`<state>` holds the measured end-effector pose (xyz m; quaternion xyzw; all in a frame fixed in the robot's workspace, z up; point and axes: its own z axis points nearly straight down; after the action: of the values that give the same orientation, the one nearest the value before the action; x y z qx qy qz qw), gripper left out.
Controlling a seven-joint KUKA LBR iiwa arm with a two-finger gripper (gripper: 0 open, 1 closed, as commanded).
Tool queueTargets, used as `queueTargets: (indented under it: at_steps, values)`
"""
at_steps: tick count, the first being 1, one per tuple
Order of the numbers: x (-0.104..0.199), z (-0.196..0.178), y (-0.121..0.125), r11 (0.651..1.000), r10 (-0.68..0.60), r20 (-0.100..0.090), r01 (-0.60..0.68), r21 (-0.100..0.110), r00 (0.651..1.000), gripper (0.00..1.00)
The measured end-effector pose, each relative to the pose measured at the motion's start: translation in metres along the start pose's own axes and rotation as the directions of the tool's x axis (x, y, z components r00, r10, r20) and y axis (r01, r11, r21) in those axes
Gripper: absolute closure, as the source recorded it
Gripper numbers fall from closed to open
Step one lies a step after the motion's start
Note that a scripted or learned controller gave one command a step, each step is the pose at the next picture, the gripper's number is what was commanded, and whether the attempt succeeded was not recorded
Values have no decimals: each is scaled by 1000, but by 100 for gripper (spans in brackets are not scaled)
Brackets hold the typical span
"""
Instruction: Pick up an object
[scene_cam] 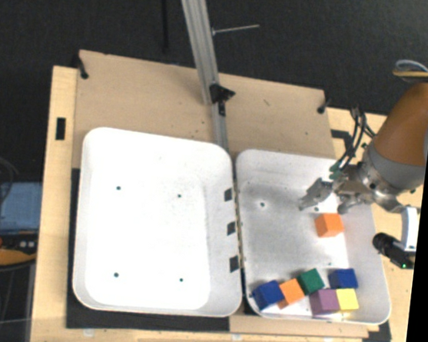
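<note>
- Claw [326, 201] hangs over right bin [268, 235], fingers spread, nothing betw. them — just up-left of lone orange cube [329, 225].
- Judged: centre over cube, square fingers to its faces, then drop & close.
- Avoid cluster of cubes [309, 289] at bin's near edge — too crowded.

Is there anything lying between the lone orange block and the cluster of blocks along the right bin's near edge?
No. In the camera view, only bare white bin floor separates the lone orange block from the cluster, whose nearest piece is the green block.
</note>
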<state>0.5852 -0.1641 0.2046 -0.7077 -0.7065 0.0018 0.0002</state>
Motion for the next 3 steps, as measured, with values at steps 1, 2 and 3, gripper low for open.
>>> queueTargets:
  at_steps: [1,2,3]
  values:
    - [2,55,-10,1000,0,-1,0,2,1000,0]
    - [1,105,-9,1000,0,0,0,-4,1000,0]
    - [1,93,-8,1000,6,-3,-6,-9,1000,100]
